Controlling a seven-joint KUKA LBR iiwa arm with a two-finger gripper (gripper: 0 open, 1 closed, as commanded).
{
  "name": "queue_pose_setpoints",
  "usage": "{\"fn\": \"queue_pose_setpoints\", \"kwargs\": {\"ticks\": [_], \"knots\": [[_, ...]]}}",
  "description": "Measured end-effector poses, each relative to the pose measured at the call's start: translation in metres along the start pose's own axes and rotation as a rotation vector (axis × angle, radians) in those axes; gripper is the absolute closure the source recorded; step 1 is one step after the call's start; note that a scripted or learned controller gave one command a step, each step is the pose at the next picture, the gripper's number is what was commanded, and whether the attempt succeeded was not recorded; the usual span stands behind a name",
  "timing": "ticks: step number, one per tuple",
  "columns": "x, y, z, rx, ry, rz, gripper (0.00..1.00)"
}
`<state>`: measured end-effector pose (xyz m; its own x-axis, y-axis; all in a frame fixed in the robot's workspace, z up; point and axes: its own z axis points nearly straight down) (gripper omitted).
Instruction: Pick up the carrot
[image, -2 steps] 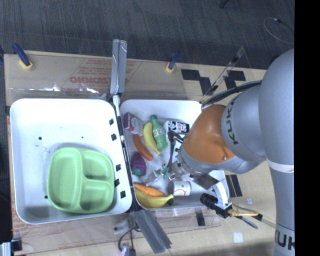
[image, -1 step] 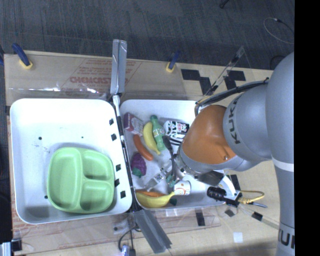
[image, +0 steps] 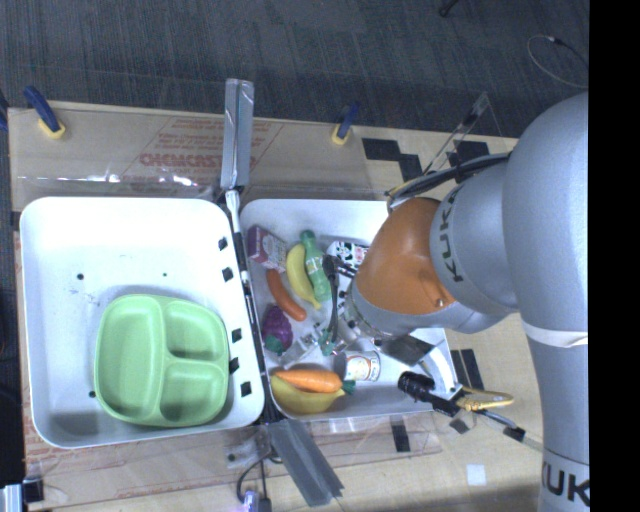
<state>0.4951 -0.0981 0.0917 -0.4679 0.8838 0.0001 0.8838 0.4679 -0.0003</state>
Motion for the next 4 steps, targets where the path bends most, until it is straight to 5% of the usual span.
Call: {"fn": "queue_pose_setpoints", "kwargs": {"ticks": [1,2,3,4], "knots": [[-0.012,-0.027,0.001,0.002,0.003,-0.309,0.0],[-0.012,-0.026,-0.009,0.001,0.003,-0.314,1.0],[0.012,-0.015,0.0,0.001,0.003,-0.197,1.0],[0.012,-0.015,0.0,0.001,0.003,-0.196,0.0]]}}
